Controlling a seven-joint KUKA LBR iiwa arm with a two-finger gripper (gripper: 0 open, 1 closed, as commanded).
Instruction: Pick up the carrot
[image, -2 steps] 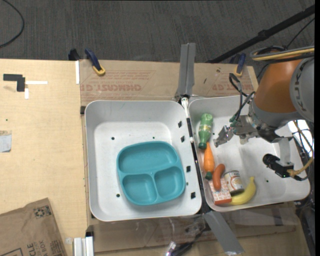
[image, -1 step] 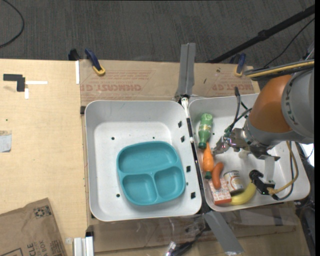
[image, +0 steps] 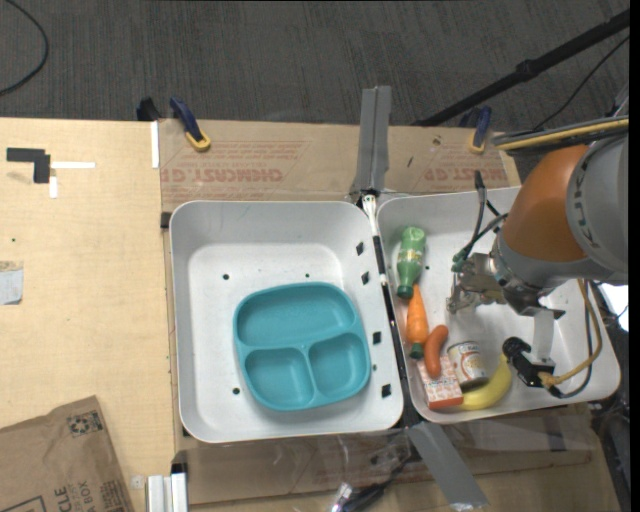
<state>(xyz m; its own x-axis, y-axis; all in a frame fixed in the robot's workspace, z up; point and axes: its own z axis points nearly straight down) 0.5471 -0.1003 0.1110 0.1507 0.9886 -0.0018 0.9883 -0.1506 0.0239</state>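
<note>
Dark grey carpet runs along the top of the camera view, and below it sits a plywood bench with two shallow white bins side by side. Left bin has a teal divided plate sitting in it and not much else.

Right bin is where the action is. The carrot lies near that bin's left wall, just below a green bottle and right beside a small red-orange sausage-looking thing at its lower end. Further down there's a small can, a banana and a red-and-white box, all crowded together.

So the key bit: the gripper hangs to the right of the carrot and slightly higher in the picture, close but apart from it, nothing held. Can't make out the jaw opening from this angle, too much cable and bracket clutter.

The carrot's long axis runs roughly up-down in the view, nearly parallel to the bin wall, thick end looks to be at the bottom, tip pointing up toward the bottle. Probably the arm needs to shift left and close across the short width, and that wall looks tight.
</note>
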